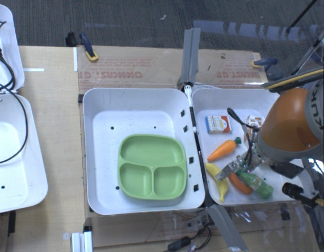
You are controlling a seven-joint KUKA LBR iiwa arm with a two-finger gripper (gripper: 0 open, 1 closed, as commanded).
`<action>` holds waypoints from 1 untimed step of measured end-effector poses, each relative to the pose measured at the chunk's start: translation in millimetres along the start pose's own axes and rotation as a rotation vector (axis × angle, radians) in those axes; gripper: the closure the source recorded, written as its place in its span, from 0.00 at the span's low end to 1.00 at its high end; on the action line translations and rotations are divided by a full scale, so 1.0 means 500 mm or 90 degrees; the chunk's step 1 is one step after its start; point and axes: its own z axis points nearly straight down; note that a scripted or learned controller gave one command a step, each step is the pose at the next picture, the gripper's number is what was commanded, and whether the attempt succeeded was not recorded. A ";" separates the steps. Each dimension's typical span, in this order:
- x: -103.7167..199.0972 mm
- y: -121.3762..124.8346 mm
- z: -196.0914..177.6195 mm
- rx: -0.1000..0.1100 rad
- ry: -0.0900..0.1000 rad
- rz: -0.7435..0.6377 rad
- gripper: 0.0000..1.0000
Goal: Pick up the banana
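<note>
The gripper (228,169) is hovering in the right bin, its opening impossible to tell. Just beside it, toward the divider, is lying the banana (218,180): light, soft, slightly slippery, best pinched mid-curve.

A wooden bench (52,67) carried two shallow white bins side by side. The left bin (94,140) and the right bin (201,104) touched along a shared edge. Behind them a sheet of brown cardboard (136,70) lay flat on the bench, held by blue clamps (88,47) at its corners.
</note>
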 end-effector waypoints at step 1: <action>0.057 0.024 -0.186 0.007 0.002 -0.003 0.00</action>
